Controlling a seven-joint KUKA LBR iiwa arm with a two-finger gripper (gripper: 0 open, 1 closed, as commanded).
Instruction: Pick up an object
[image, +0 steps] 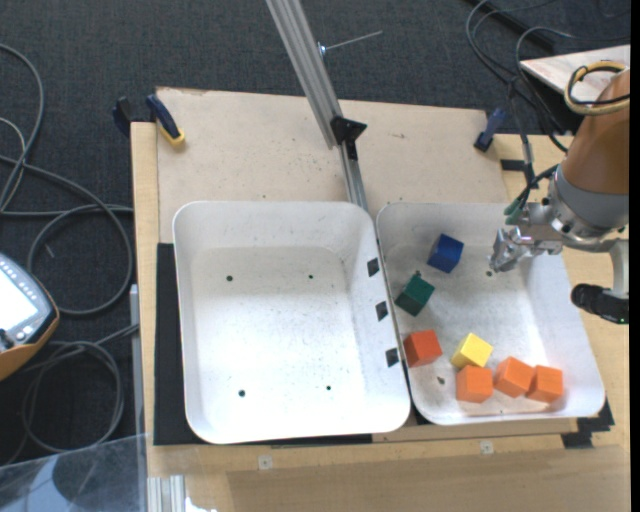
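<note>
The right bin holds several small blocks. A blue cube lies near its back, with a dark green cube just in front of it. Toward the front sit a red-orange cube, a yellow cube and three orange cubes in a row. My gripper hangs over the right bin's back right part, to the right of the blue cube and apart from it. Nothing shows between its metal fingertips.
The left bin stands beside the right one, with a black-clipped divider edge between them. A slanted aluminium bar rises from the bench behind the bins. Blue clamps hold the board's back corners. Cables lie on the floor.
</note>
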